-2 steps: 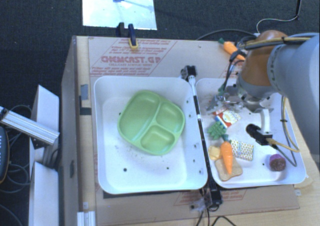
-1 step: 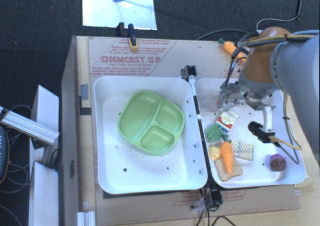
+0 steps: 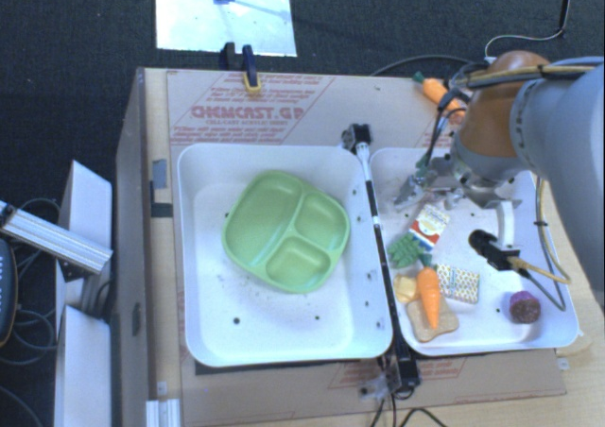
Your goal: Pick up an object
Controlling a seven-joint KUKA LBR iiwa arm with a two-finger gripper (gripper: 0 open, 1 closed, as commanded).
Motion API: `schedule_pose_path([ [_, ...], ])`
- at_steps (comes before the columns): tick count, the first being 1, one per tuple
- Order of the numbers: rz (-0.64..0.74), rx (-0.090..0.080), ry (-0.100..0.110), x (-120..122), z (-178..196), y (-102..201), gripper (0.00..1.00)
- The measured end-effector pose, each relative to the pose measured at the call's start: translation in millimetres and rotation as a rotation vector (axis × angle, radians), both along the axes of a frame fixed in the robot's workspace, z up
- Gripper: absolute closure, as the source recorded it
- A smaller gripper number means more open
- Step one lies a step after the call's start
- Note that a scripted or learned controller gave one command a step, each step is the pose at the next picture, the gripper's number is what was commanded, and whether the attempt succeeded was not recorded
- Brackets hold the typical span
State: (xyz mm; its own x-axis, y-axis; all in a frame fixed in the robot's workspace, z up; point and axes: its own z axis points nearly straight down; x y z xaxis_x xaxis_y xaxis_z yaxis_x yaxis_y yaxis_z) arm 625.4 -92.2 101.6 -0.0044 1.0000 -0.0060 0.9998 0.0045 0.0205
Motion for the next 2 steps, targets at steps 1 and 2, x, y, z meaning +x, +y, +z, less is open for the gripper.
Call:
schedule_pose_path([
  [1,-0.001,0.006,0.022,35.7,-15.6,7.8,0.0],
  [2,-0.002,0.008,0.036,40.8,-16.5,6.2,0.0],
])
